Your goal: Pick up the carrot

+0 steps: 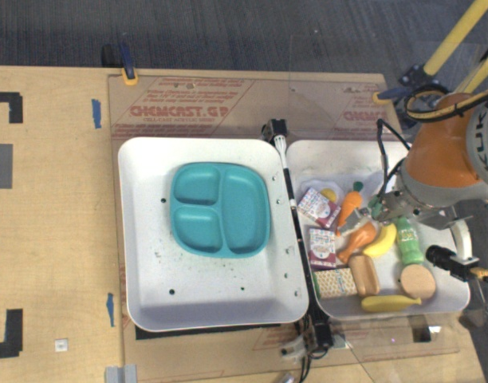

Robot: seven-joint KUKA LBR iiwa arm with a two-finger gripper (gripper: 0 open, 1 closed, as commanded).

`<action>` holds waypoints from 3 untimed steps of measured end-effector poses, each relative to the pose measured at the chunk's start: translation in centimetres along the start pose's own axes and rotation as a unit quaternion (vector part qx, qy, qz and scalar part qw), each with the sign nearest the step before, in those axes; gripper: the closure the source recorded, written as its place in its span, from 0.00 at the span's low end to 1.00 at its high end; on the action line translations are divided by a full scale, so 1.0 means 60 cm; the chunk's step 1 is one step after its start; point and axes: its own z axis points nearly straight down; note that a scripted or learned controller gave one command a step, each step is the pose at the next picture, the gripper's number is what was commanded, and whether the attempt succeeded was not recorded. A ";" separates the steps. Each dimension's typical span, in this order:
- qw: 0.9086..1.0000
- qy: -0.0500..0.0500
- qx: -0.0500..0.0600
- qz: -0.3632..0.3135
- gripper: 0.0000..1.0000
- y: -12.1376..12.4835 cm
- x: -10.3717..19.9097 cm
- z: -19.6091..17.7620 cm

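Carrot point(350, 207) lies in right bin point(459, 294), upper middle part, orange with green top pointing up, tilted. Claw point(385, 207) hangs low just right of carrot, near its upper end; cannot tell how claw stands, wrist covers it. Second orange piece point(360, 237) below carrot, beside yellow banana point(379, 243) and green bottle point(408, 242). Snack packets point(320, 228) left of carrot. Left bin point(140, 238) carries teal divided plate point(221, 209). Both bins sit on bench point(53, 214).
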 end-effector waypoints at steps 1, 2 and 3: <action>0.993 -0.002 -0.003 0.120 0.00 0.068 0.045 0.025; 0.992 -0.004 -0.003 0.123 1.00 0.067 0.040 0.007; 0.992 -0.005 -0.004 0.122 0.00 0.068 0.039 0.006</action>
